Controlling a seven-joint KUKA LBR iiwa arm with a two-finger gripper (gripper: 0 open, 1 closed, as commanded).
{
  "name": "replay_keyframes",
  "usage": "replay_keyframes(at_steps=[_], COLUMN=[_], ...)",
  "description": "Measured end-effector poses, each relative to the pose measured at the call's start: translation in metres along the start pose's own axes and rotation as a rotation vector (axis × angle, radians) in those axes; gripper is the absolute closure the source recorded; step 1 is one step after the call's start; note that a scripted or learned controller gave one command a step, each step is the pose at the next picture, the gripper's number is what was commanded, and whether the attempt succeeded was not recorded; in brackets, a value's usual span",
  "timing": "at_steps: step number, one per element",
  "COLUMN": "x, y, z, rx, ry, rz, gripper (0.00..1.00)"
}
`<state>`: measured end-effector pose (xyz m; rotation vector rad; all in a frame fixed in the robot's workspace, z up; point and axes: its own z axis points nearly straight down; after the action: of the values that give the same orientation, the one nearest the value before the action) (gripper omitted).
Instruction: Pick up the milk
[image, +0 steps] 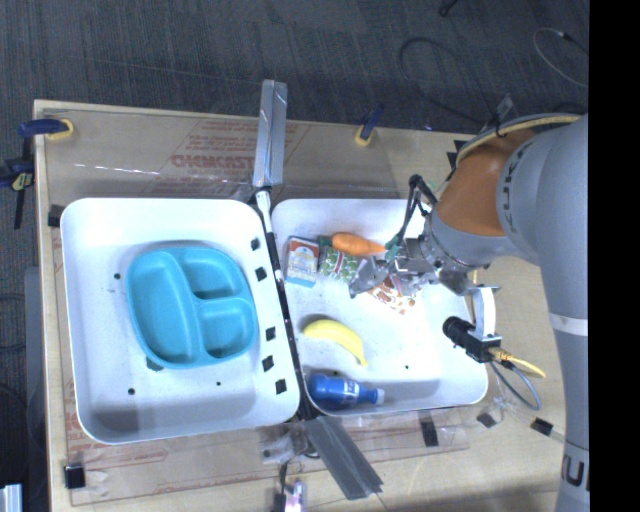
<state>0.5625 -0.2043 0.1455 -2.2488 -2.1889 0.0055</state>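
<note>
hand (372, 279) low in right bin (440, 375) | milk (302, 261) upright-ish, long axis up-down in view

A dark grey carpeted floor (300, 50) surrounded the bench, with thin black cables (430, 55) looping across it near the top right. The bench top (200, 150) was a pale, tan board under a clear sheet, printed with faint red lettering. Blue clamps (45, 128) gripped its left edge, and another blue clamp (369, 126) sat at the far edge. A grey metal bar (268, 135) ran in from the far edge toward the middle. Light fell evenly from above, with soft glare on the sheet.
</note>
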Motion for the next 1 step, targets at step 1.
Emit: replay_keyframes(at_steps=[1], x=[-0.0092], y=[0.0109], z=[0.0386], rx=[-0.028], ry=[-0.011], rz=[-0.071], gripper=[0.0])
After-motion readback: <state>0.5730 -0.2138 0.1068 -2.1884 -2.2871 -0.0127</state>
